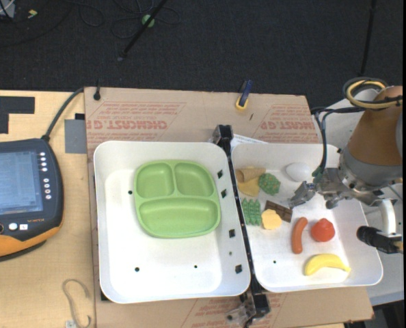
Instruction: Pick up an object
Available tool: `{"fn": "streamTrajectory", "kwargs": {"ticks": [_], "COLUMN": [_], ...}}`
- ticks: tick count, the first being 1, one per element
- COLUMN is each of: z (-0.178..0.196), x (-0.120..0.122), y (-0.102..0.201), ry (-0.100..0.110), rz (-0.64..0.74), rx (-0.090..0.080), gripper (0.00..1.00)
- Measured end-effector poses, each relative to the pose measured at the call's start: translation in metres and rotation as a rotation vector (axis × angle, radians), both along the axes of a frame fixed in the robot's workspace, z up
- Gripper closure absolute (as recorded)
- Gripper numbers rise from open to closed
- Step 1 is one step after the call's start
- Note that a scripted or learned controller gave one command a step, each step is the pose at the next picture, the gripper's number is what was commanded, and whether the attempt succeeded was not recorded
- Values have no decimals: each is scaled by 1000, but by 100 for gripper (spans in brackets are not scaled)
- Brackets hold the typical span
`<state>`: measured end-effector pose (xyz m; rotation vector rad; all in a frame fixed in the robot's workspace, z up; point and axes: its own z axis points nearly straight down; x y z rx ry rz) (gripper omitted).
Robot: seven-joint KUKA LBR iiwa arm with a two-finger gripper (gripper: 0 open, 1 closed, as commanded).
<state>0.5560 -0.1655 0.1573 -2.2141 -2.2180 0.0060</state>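
The left bin (pixel 114 265) carries a green divided plate (pixel 176 199), while the right bin (pixel 367 268) holds the small play foods the task draws on: a banana (pixel 326 265) near the front, a sausage (pixel 298 235) just beside a tomato (pixel 322 230), and broccoli (pixel 269 182) further back. The gripper (pixel 319 195) hangs over the right bin behind the tomato, its fingers spread and nothing between them. A good pick probably means centring over one isolated piece, such as the tomato, and descending straight so neighbours aren't nudged.
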Motion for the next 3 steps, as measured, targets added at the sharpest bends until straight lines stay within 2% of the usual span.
{"fn": "streamTrajectory", "kwargs": {"ticks": [1, 2, 3], "z": [-64, -70, -59], "x": [0, 0, -1], "y": [4, 4, 2], "ry": [1, -4, -3], "rz": [-1, -6, -12], "rx": [0, 0, -1], "gripper": [0, 0, 100]}}
